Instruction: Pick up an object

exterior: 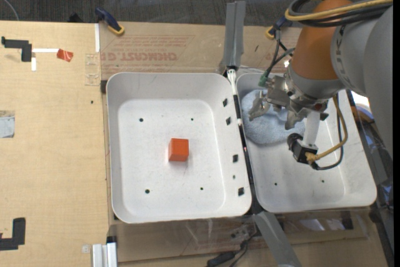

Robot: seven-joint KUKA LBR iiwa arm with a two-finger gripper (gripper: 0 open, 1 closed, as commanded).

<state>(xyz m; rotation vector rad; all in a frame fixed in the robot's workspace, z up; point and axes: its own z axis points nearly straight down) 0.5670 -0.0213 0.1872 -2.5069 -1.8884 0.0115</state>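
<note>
An orange-red cube (179,150) lies near the middle of the left white bin (125,197). In the right white bin (350,194), a pale blue soft lump (259,128) rests against the upper left corner. My gripper (275,115) hangs just over that lump's upper edge, under the orange wrist band. Its fingers (257,111) are spread apart, so it is open, with nothing held between them. The wrist hides the far part of the lump.
A black cable with a yellow lead (312,156) loops down from the wrist over the right bin's middle. Cardboard (162,50) lies behind the bins with a clamp (110,21) at its corner. A wooden board (44,153) flanks the left bin.
</note>
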